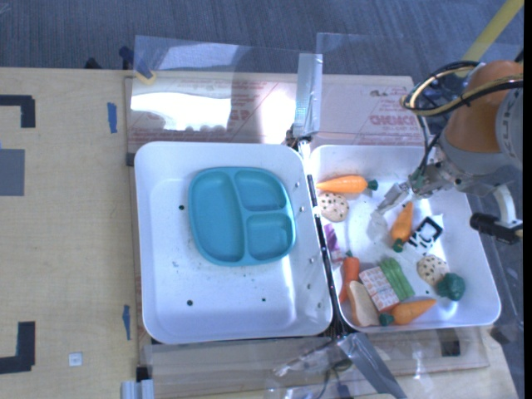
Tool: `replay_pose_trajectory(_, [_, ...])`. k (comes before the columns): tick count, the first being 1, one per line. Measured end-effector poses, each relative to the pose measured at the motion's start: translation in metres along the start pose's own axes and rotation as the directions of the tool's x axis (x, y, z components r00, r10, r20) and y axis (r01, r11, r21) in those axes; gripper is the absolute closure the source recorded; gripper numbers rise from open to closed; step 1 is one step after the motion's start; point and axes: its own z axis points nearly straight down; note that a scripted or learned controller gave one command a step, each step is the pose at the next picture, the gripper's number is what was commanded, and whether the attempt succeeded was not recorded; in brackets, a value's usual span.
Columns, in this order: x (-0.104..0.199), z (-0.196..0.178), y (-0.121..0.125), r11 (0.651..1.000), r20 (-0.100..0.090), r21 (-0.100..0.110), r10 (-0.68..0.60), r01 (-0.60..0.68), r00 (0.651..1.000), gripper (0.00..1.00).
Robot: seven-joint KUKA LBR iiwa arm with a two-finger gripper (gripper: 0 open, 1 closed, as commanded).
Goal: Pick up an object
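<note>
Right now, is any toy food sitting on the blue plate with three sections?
No, the blue three-section plastic plate in the left white bin carries nothing; the toy carrots and cookies lie in the right white bin.

Grey arm (pixel 486 152), orange band, black cables

Right bin (pixel 478 248) crowded; blue tray (pixel 241 214) fills left's middle

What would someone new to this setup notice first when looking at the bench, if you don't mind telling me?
Probably the blue divided plate, alone in the left bin. Next, the right bin crowded with toy food: carrots such as the one at its top edge, cookies, and a green piece at the lower right. The arm's tool hangs over that bin's upper middle.
</note>
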Motion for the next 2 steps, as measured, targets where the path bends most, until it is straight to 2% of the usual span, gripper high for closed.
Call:
replay_pose_trajectory(1, [0.036, -0.002, -0.05, 1.0, -0.002, 0.001, -0.019, 0.019, 1.0, 0.0])
replay_pose_trajectory(2, [0.035, -0.014, -0.047, 1.0, 0.002, -0.006, -0.018, 0.018, 1.0, 1.0])
